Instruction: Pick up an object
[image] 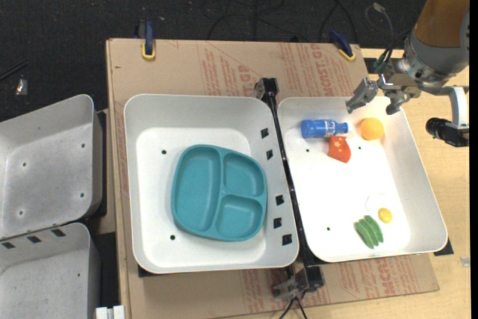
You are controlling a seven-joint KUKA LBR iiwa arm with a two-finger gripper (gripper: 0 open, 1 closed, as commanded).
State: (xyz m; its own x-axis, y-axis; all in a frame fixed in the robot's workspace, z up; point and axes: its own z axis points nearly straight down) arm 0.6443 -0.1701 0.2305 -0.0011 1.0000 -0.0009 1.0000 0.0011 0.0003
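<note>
Gripper (377,95) poised over far edge of right bin (418,183), near its far right corner; 2 fingers spread apart, nothing between them. Orange ball (371,129) directly below the fingertips, just inside that far edge: nearest candidate. Red piece (340,149) just left of the ball. Blue bottle (323,128) further left, long axis parallel to the far edge. Green item (369,231) and small yellow item (385,216) well apart, by the near edge. Likely requirement: short descent onto the ball.

Teal tray (219,193), blue bottle (323,128), orange ball (371,129), green vegetable (368,231), white bins (142,160)
</note>
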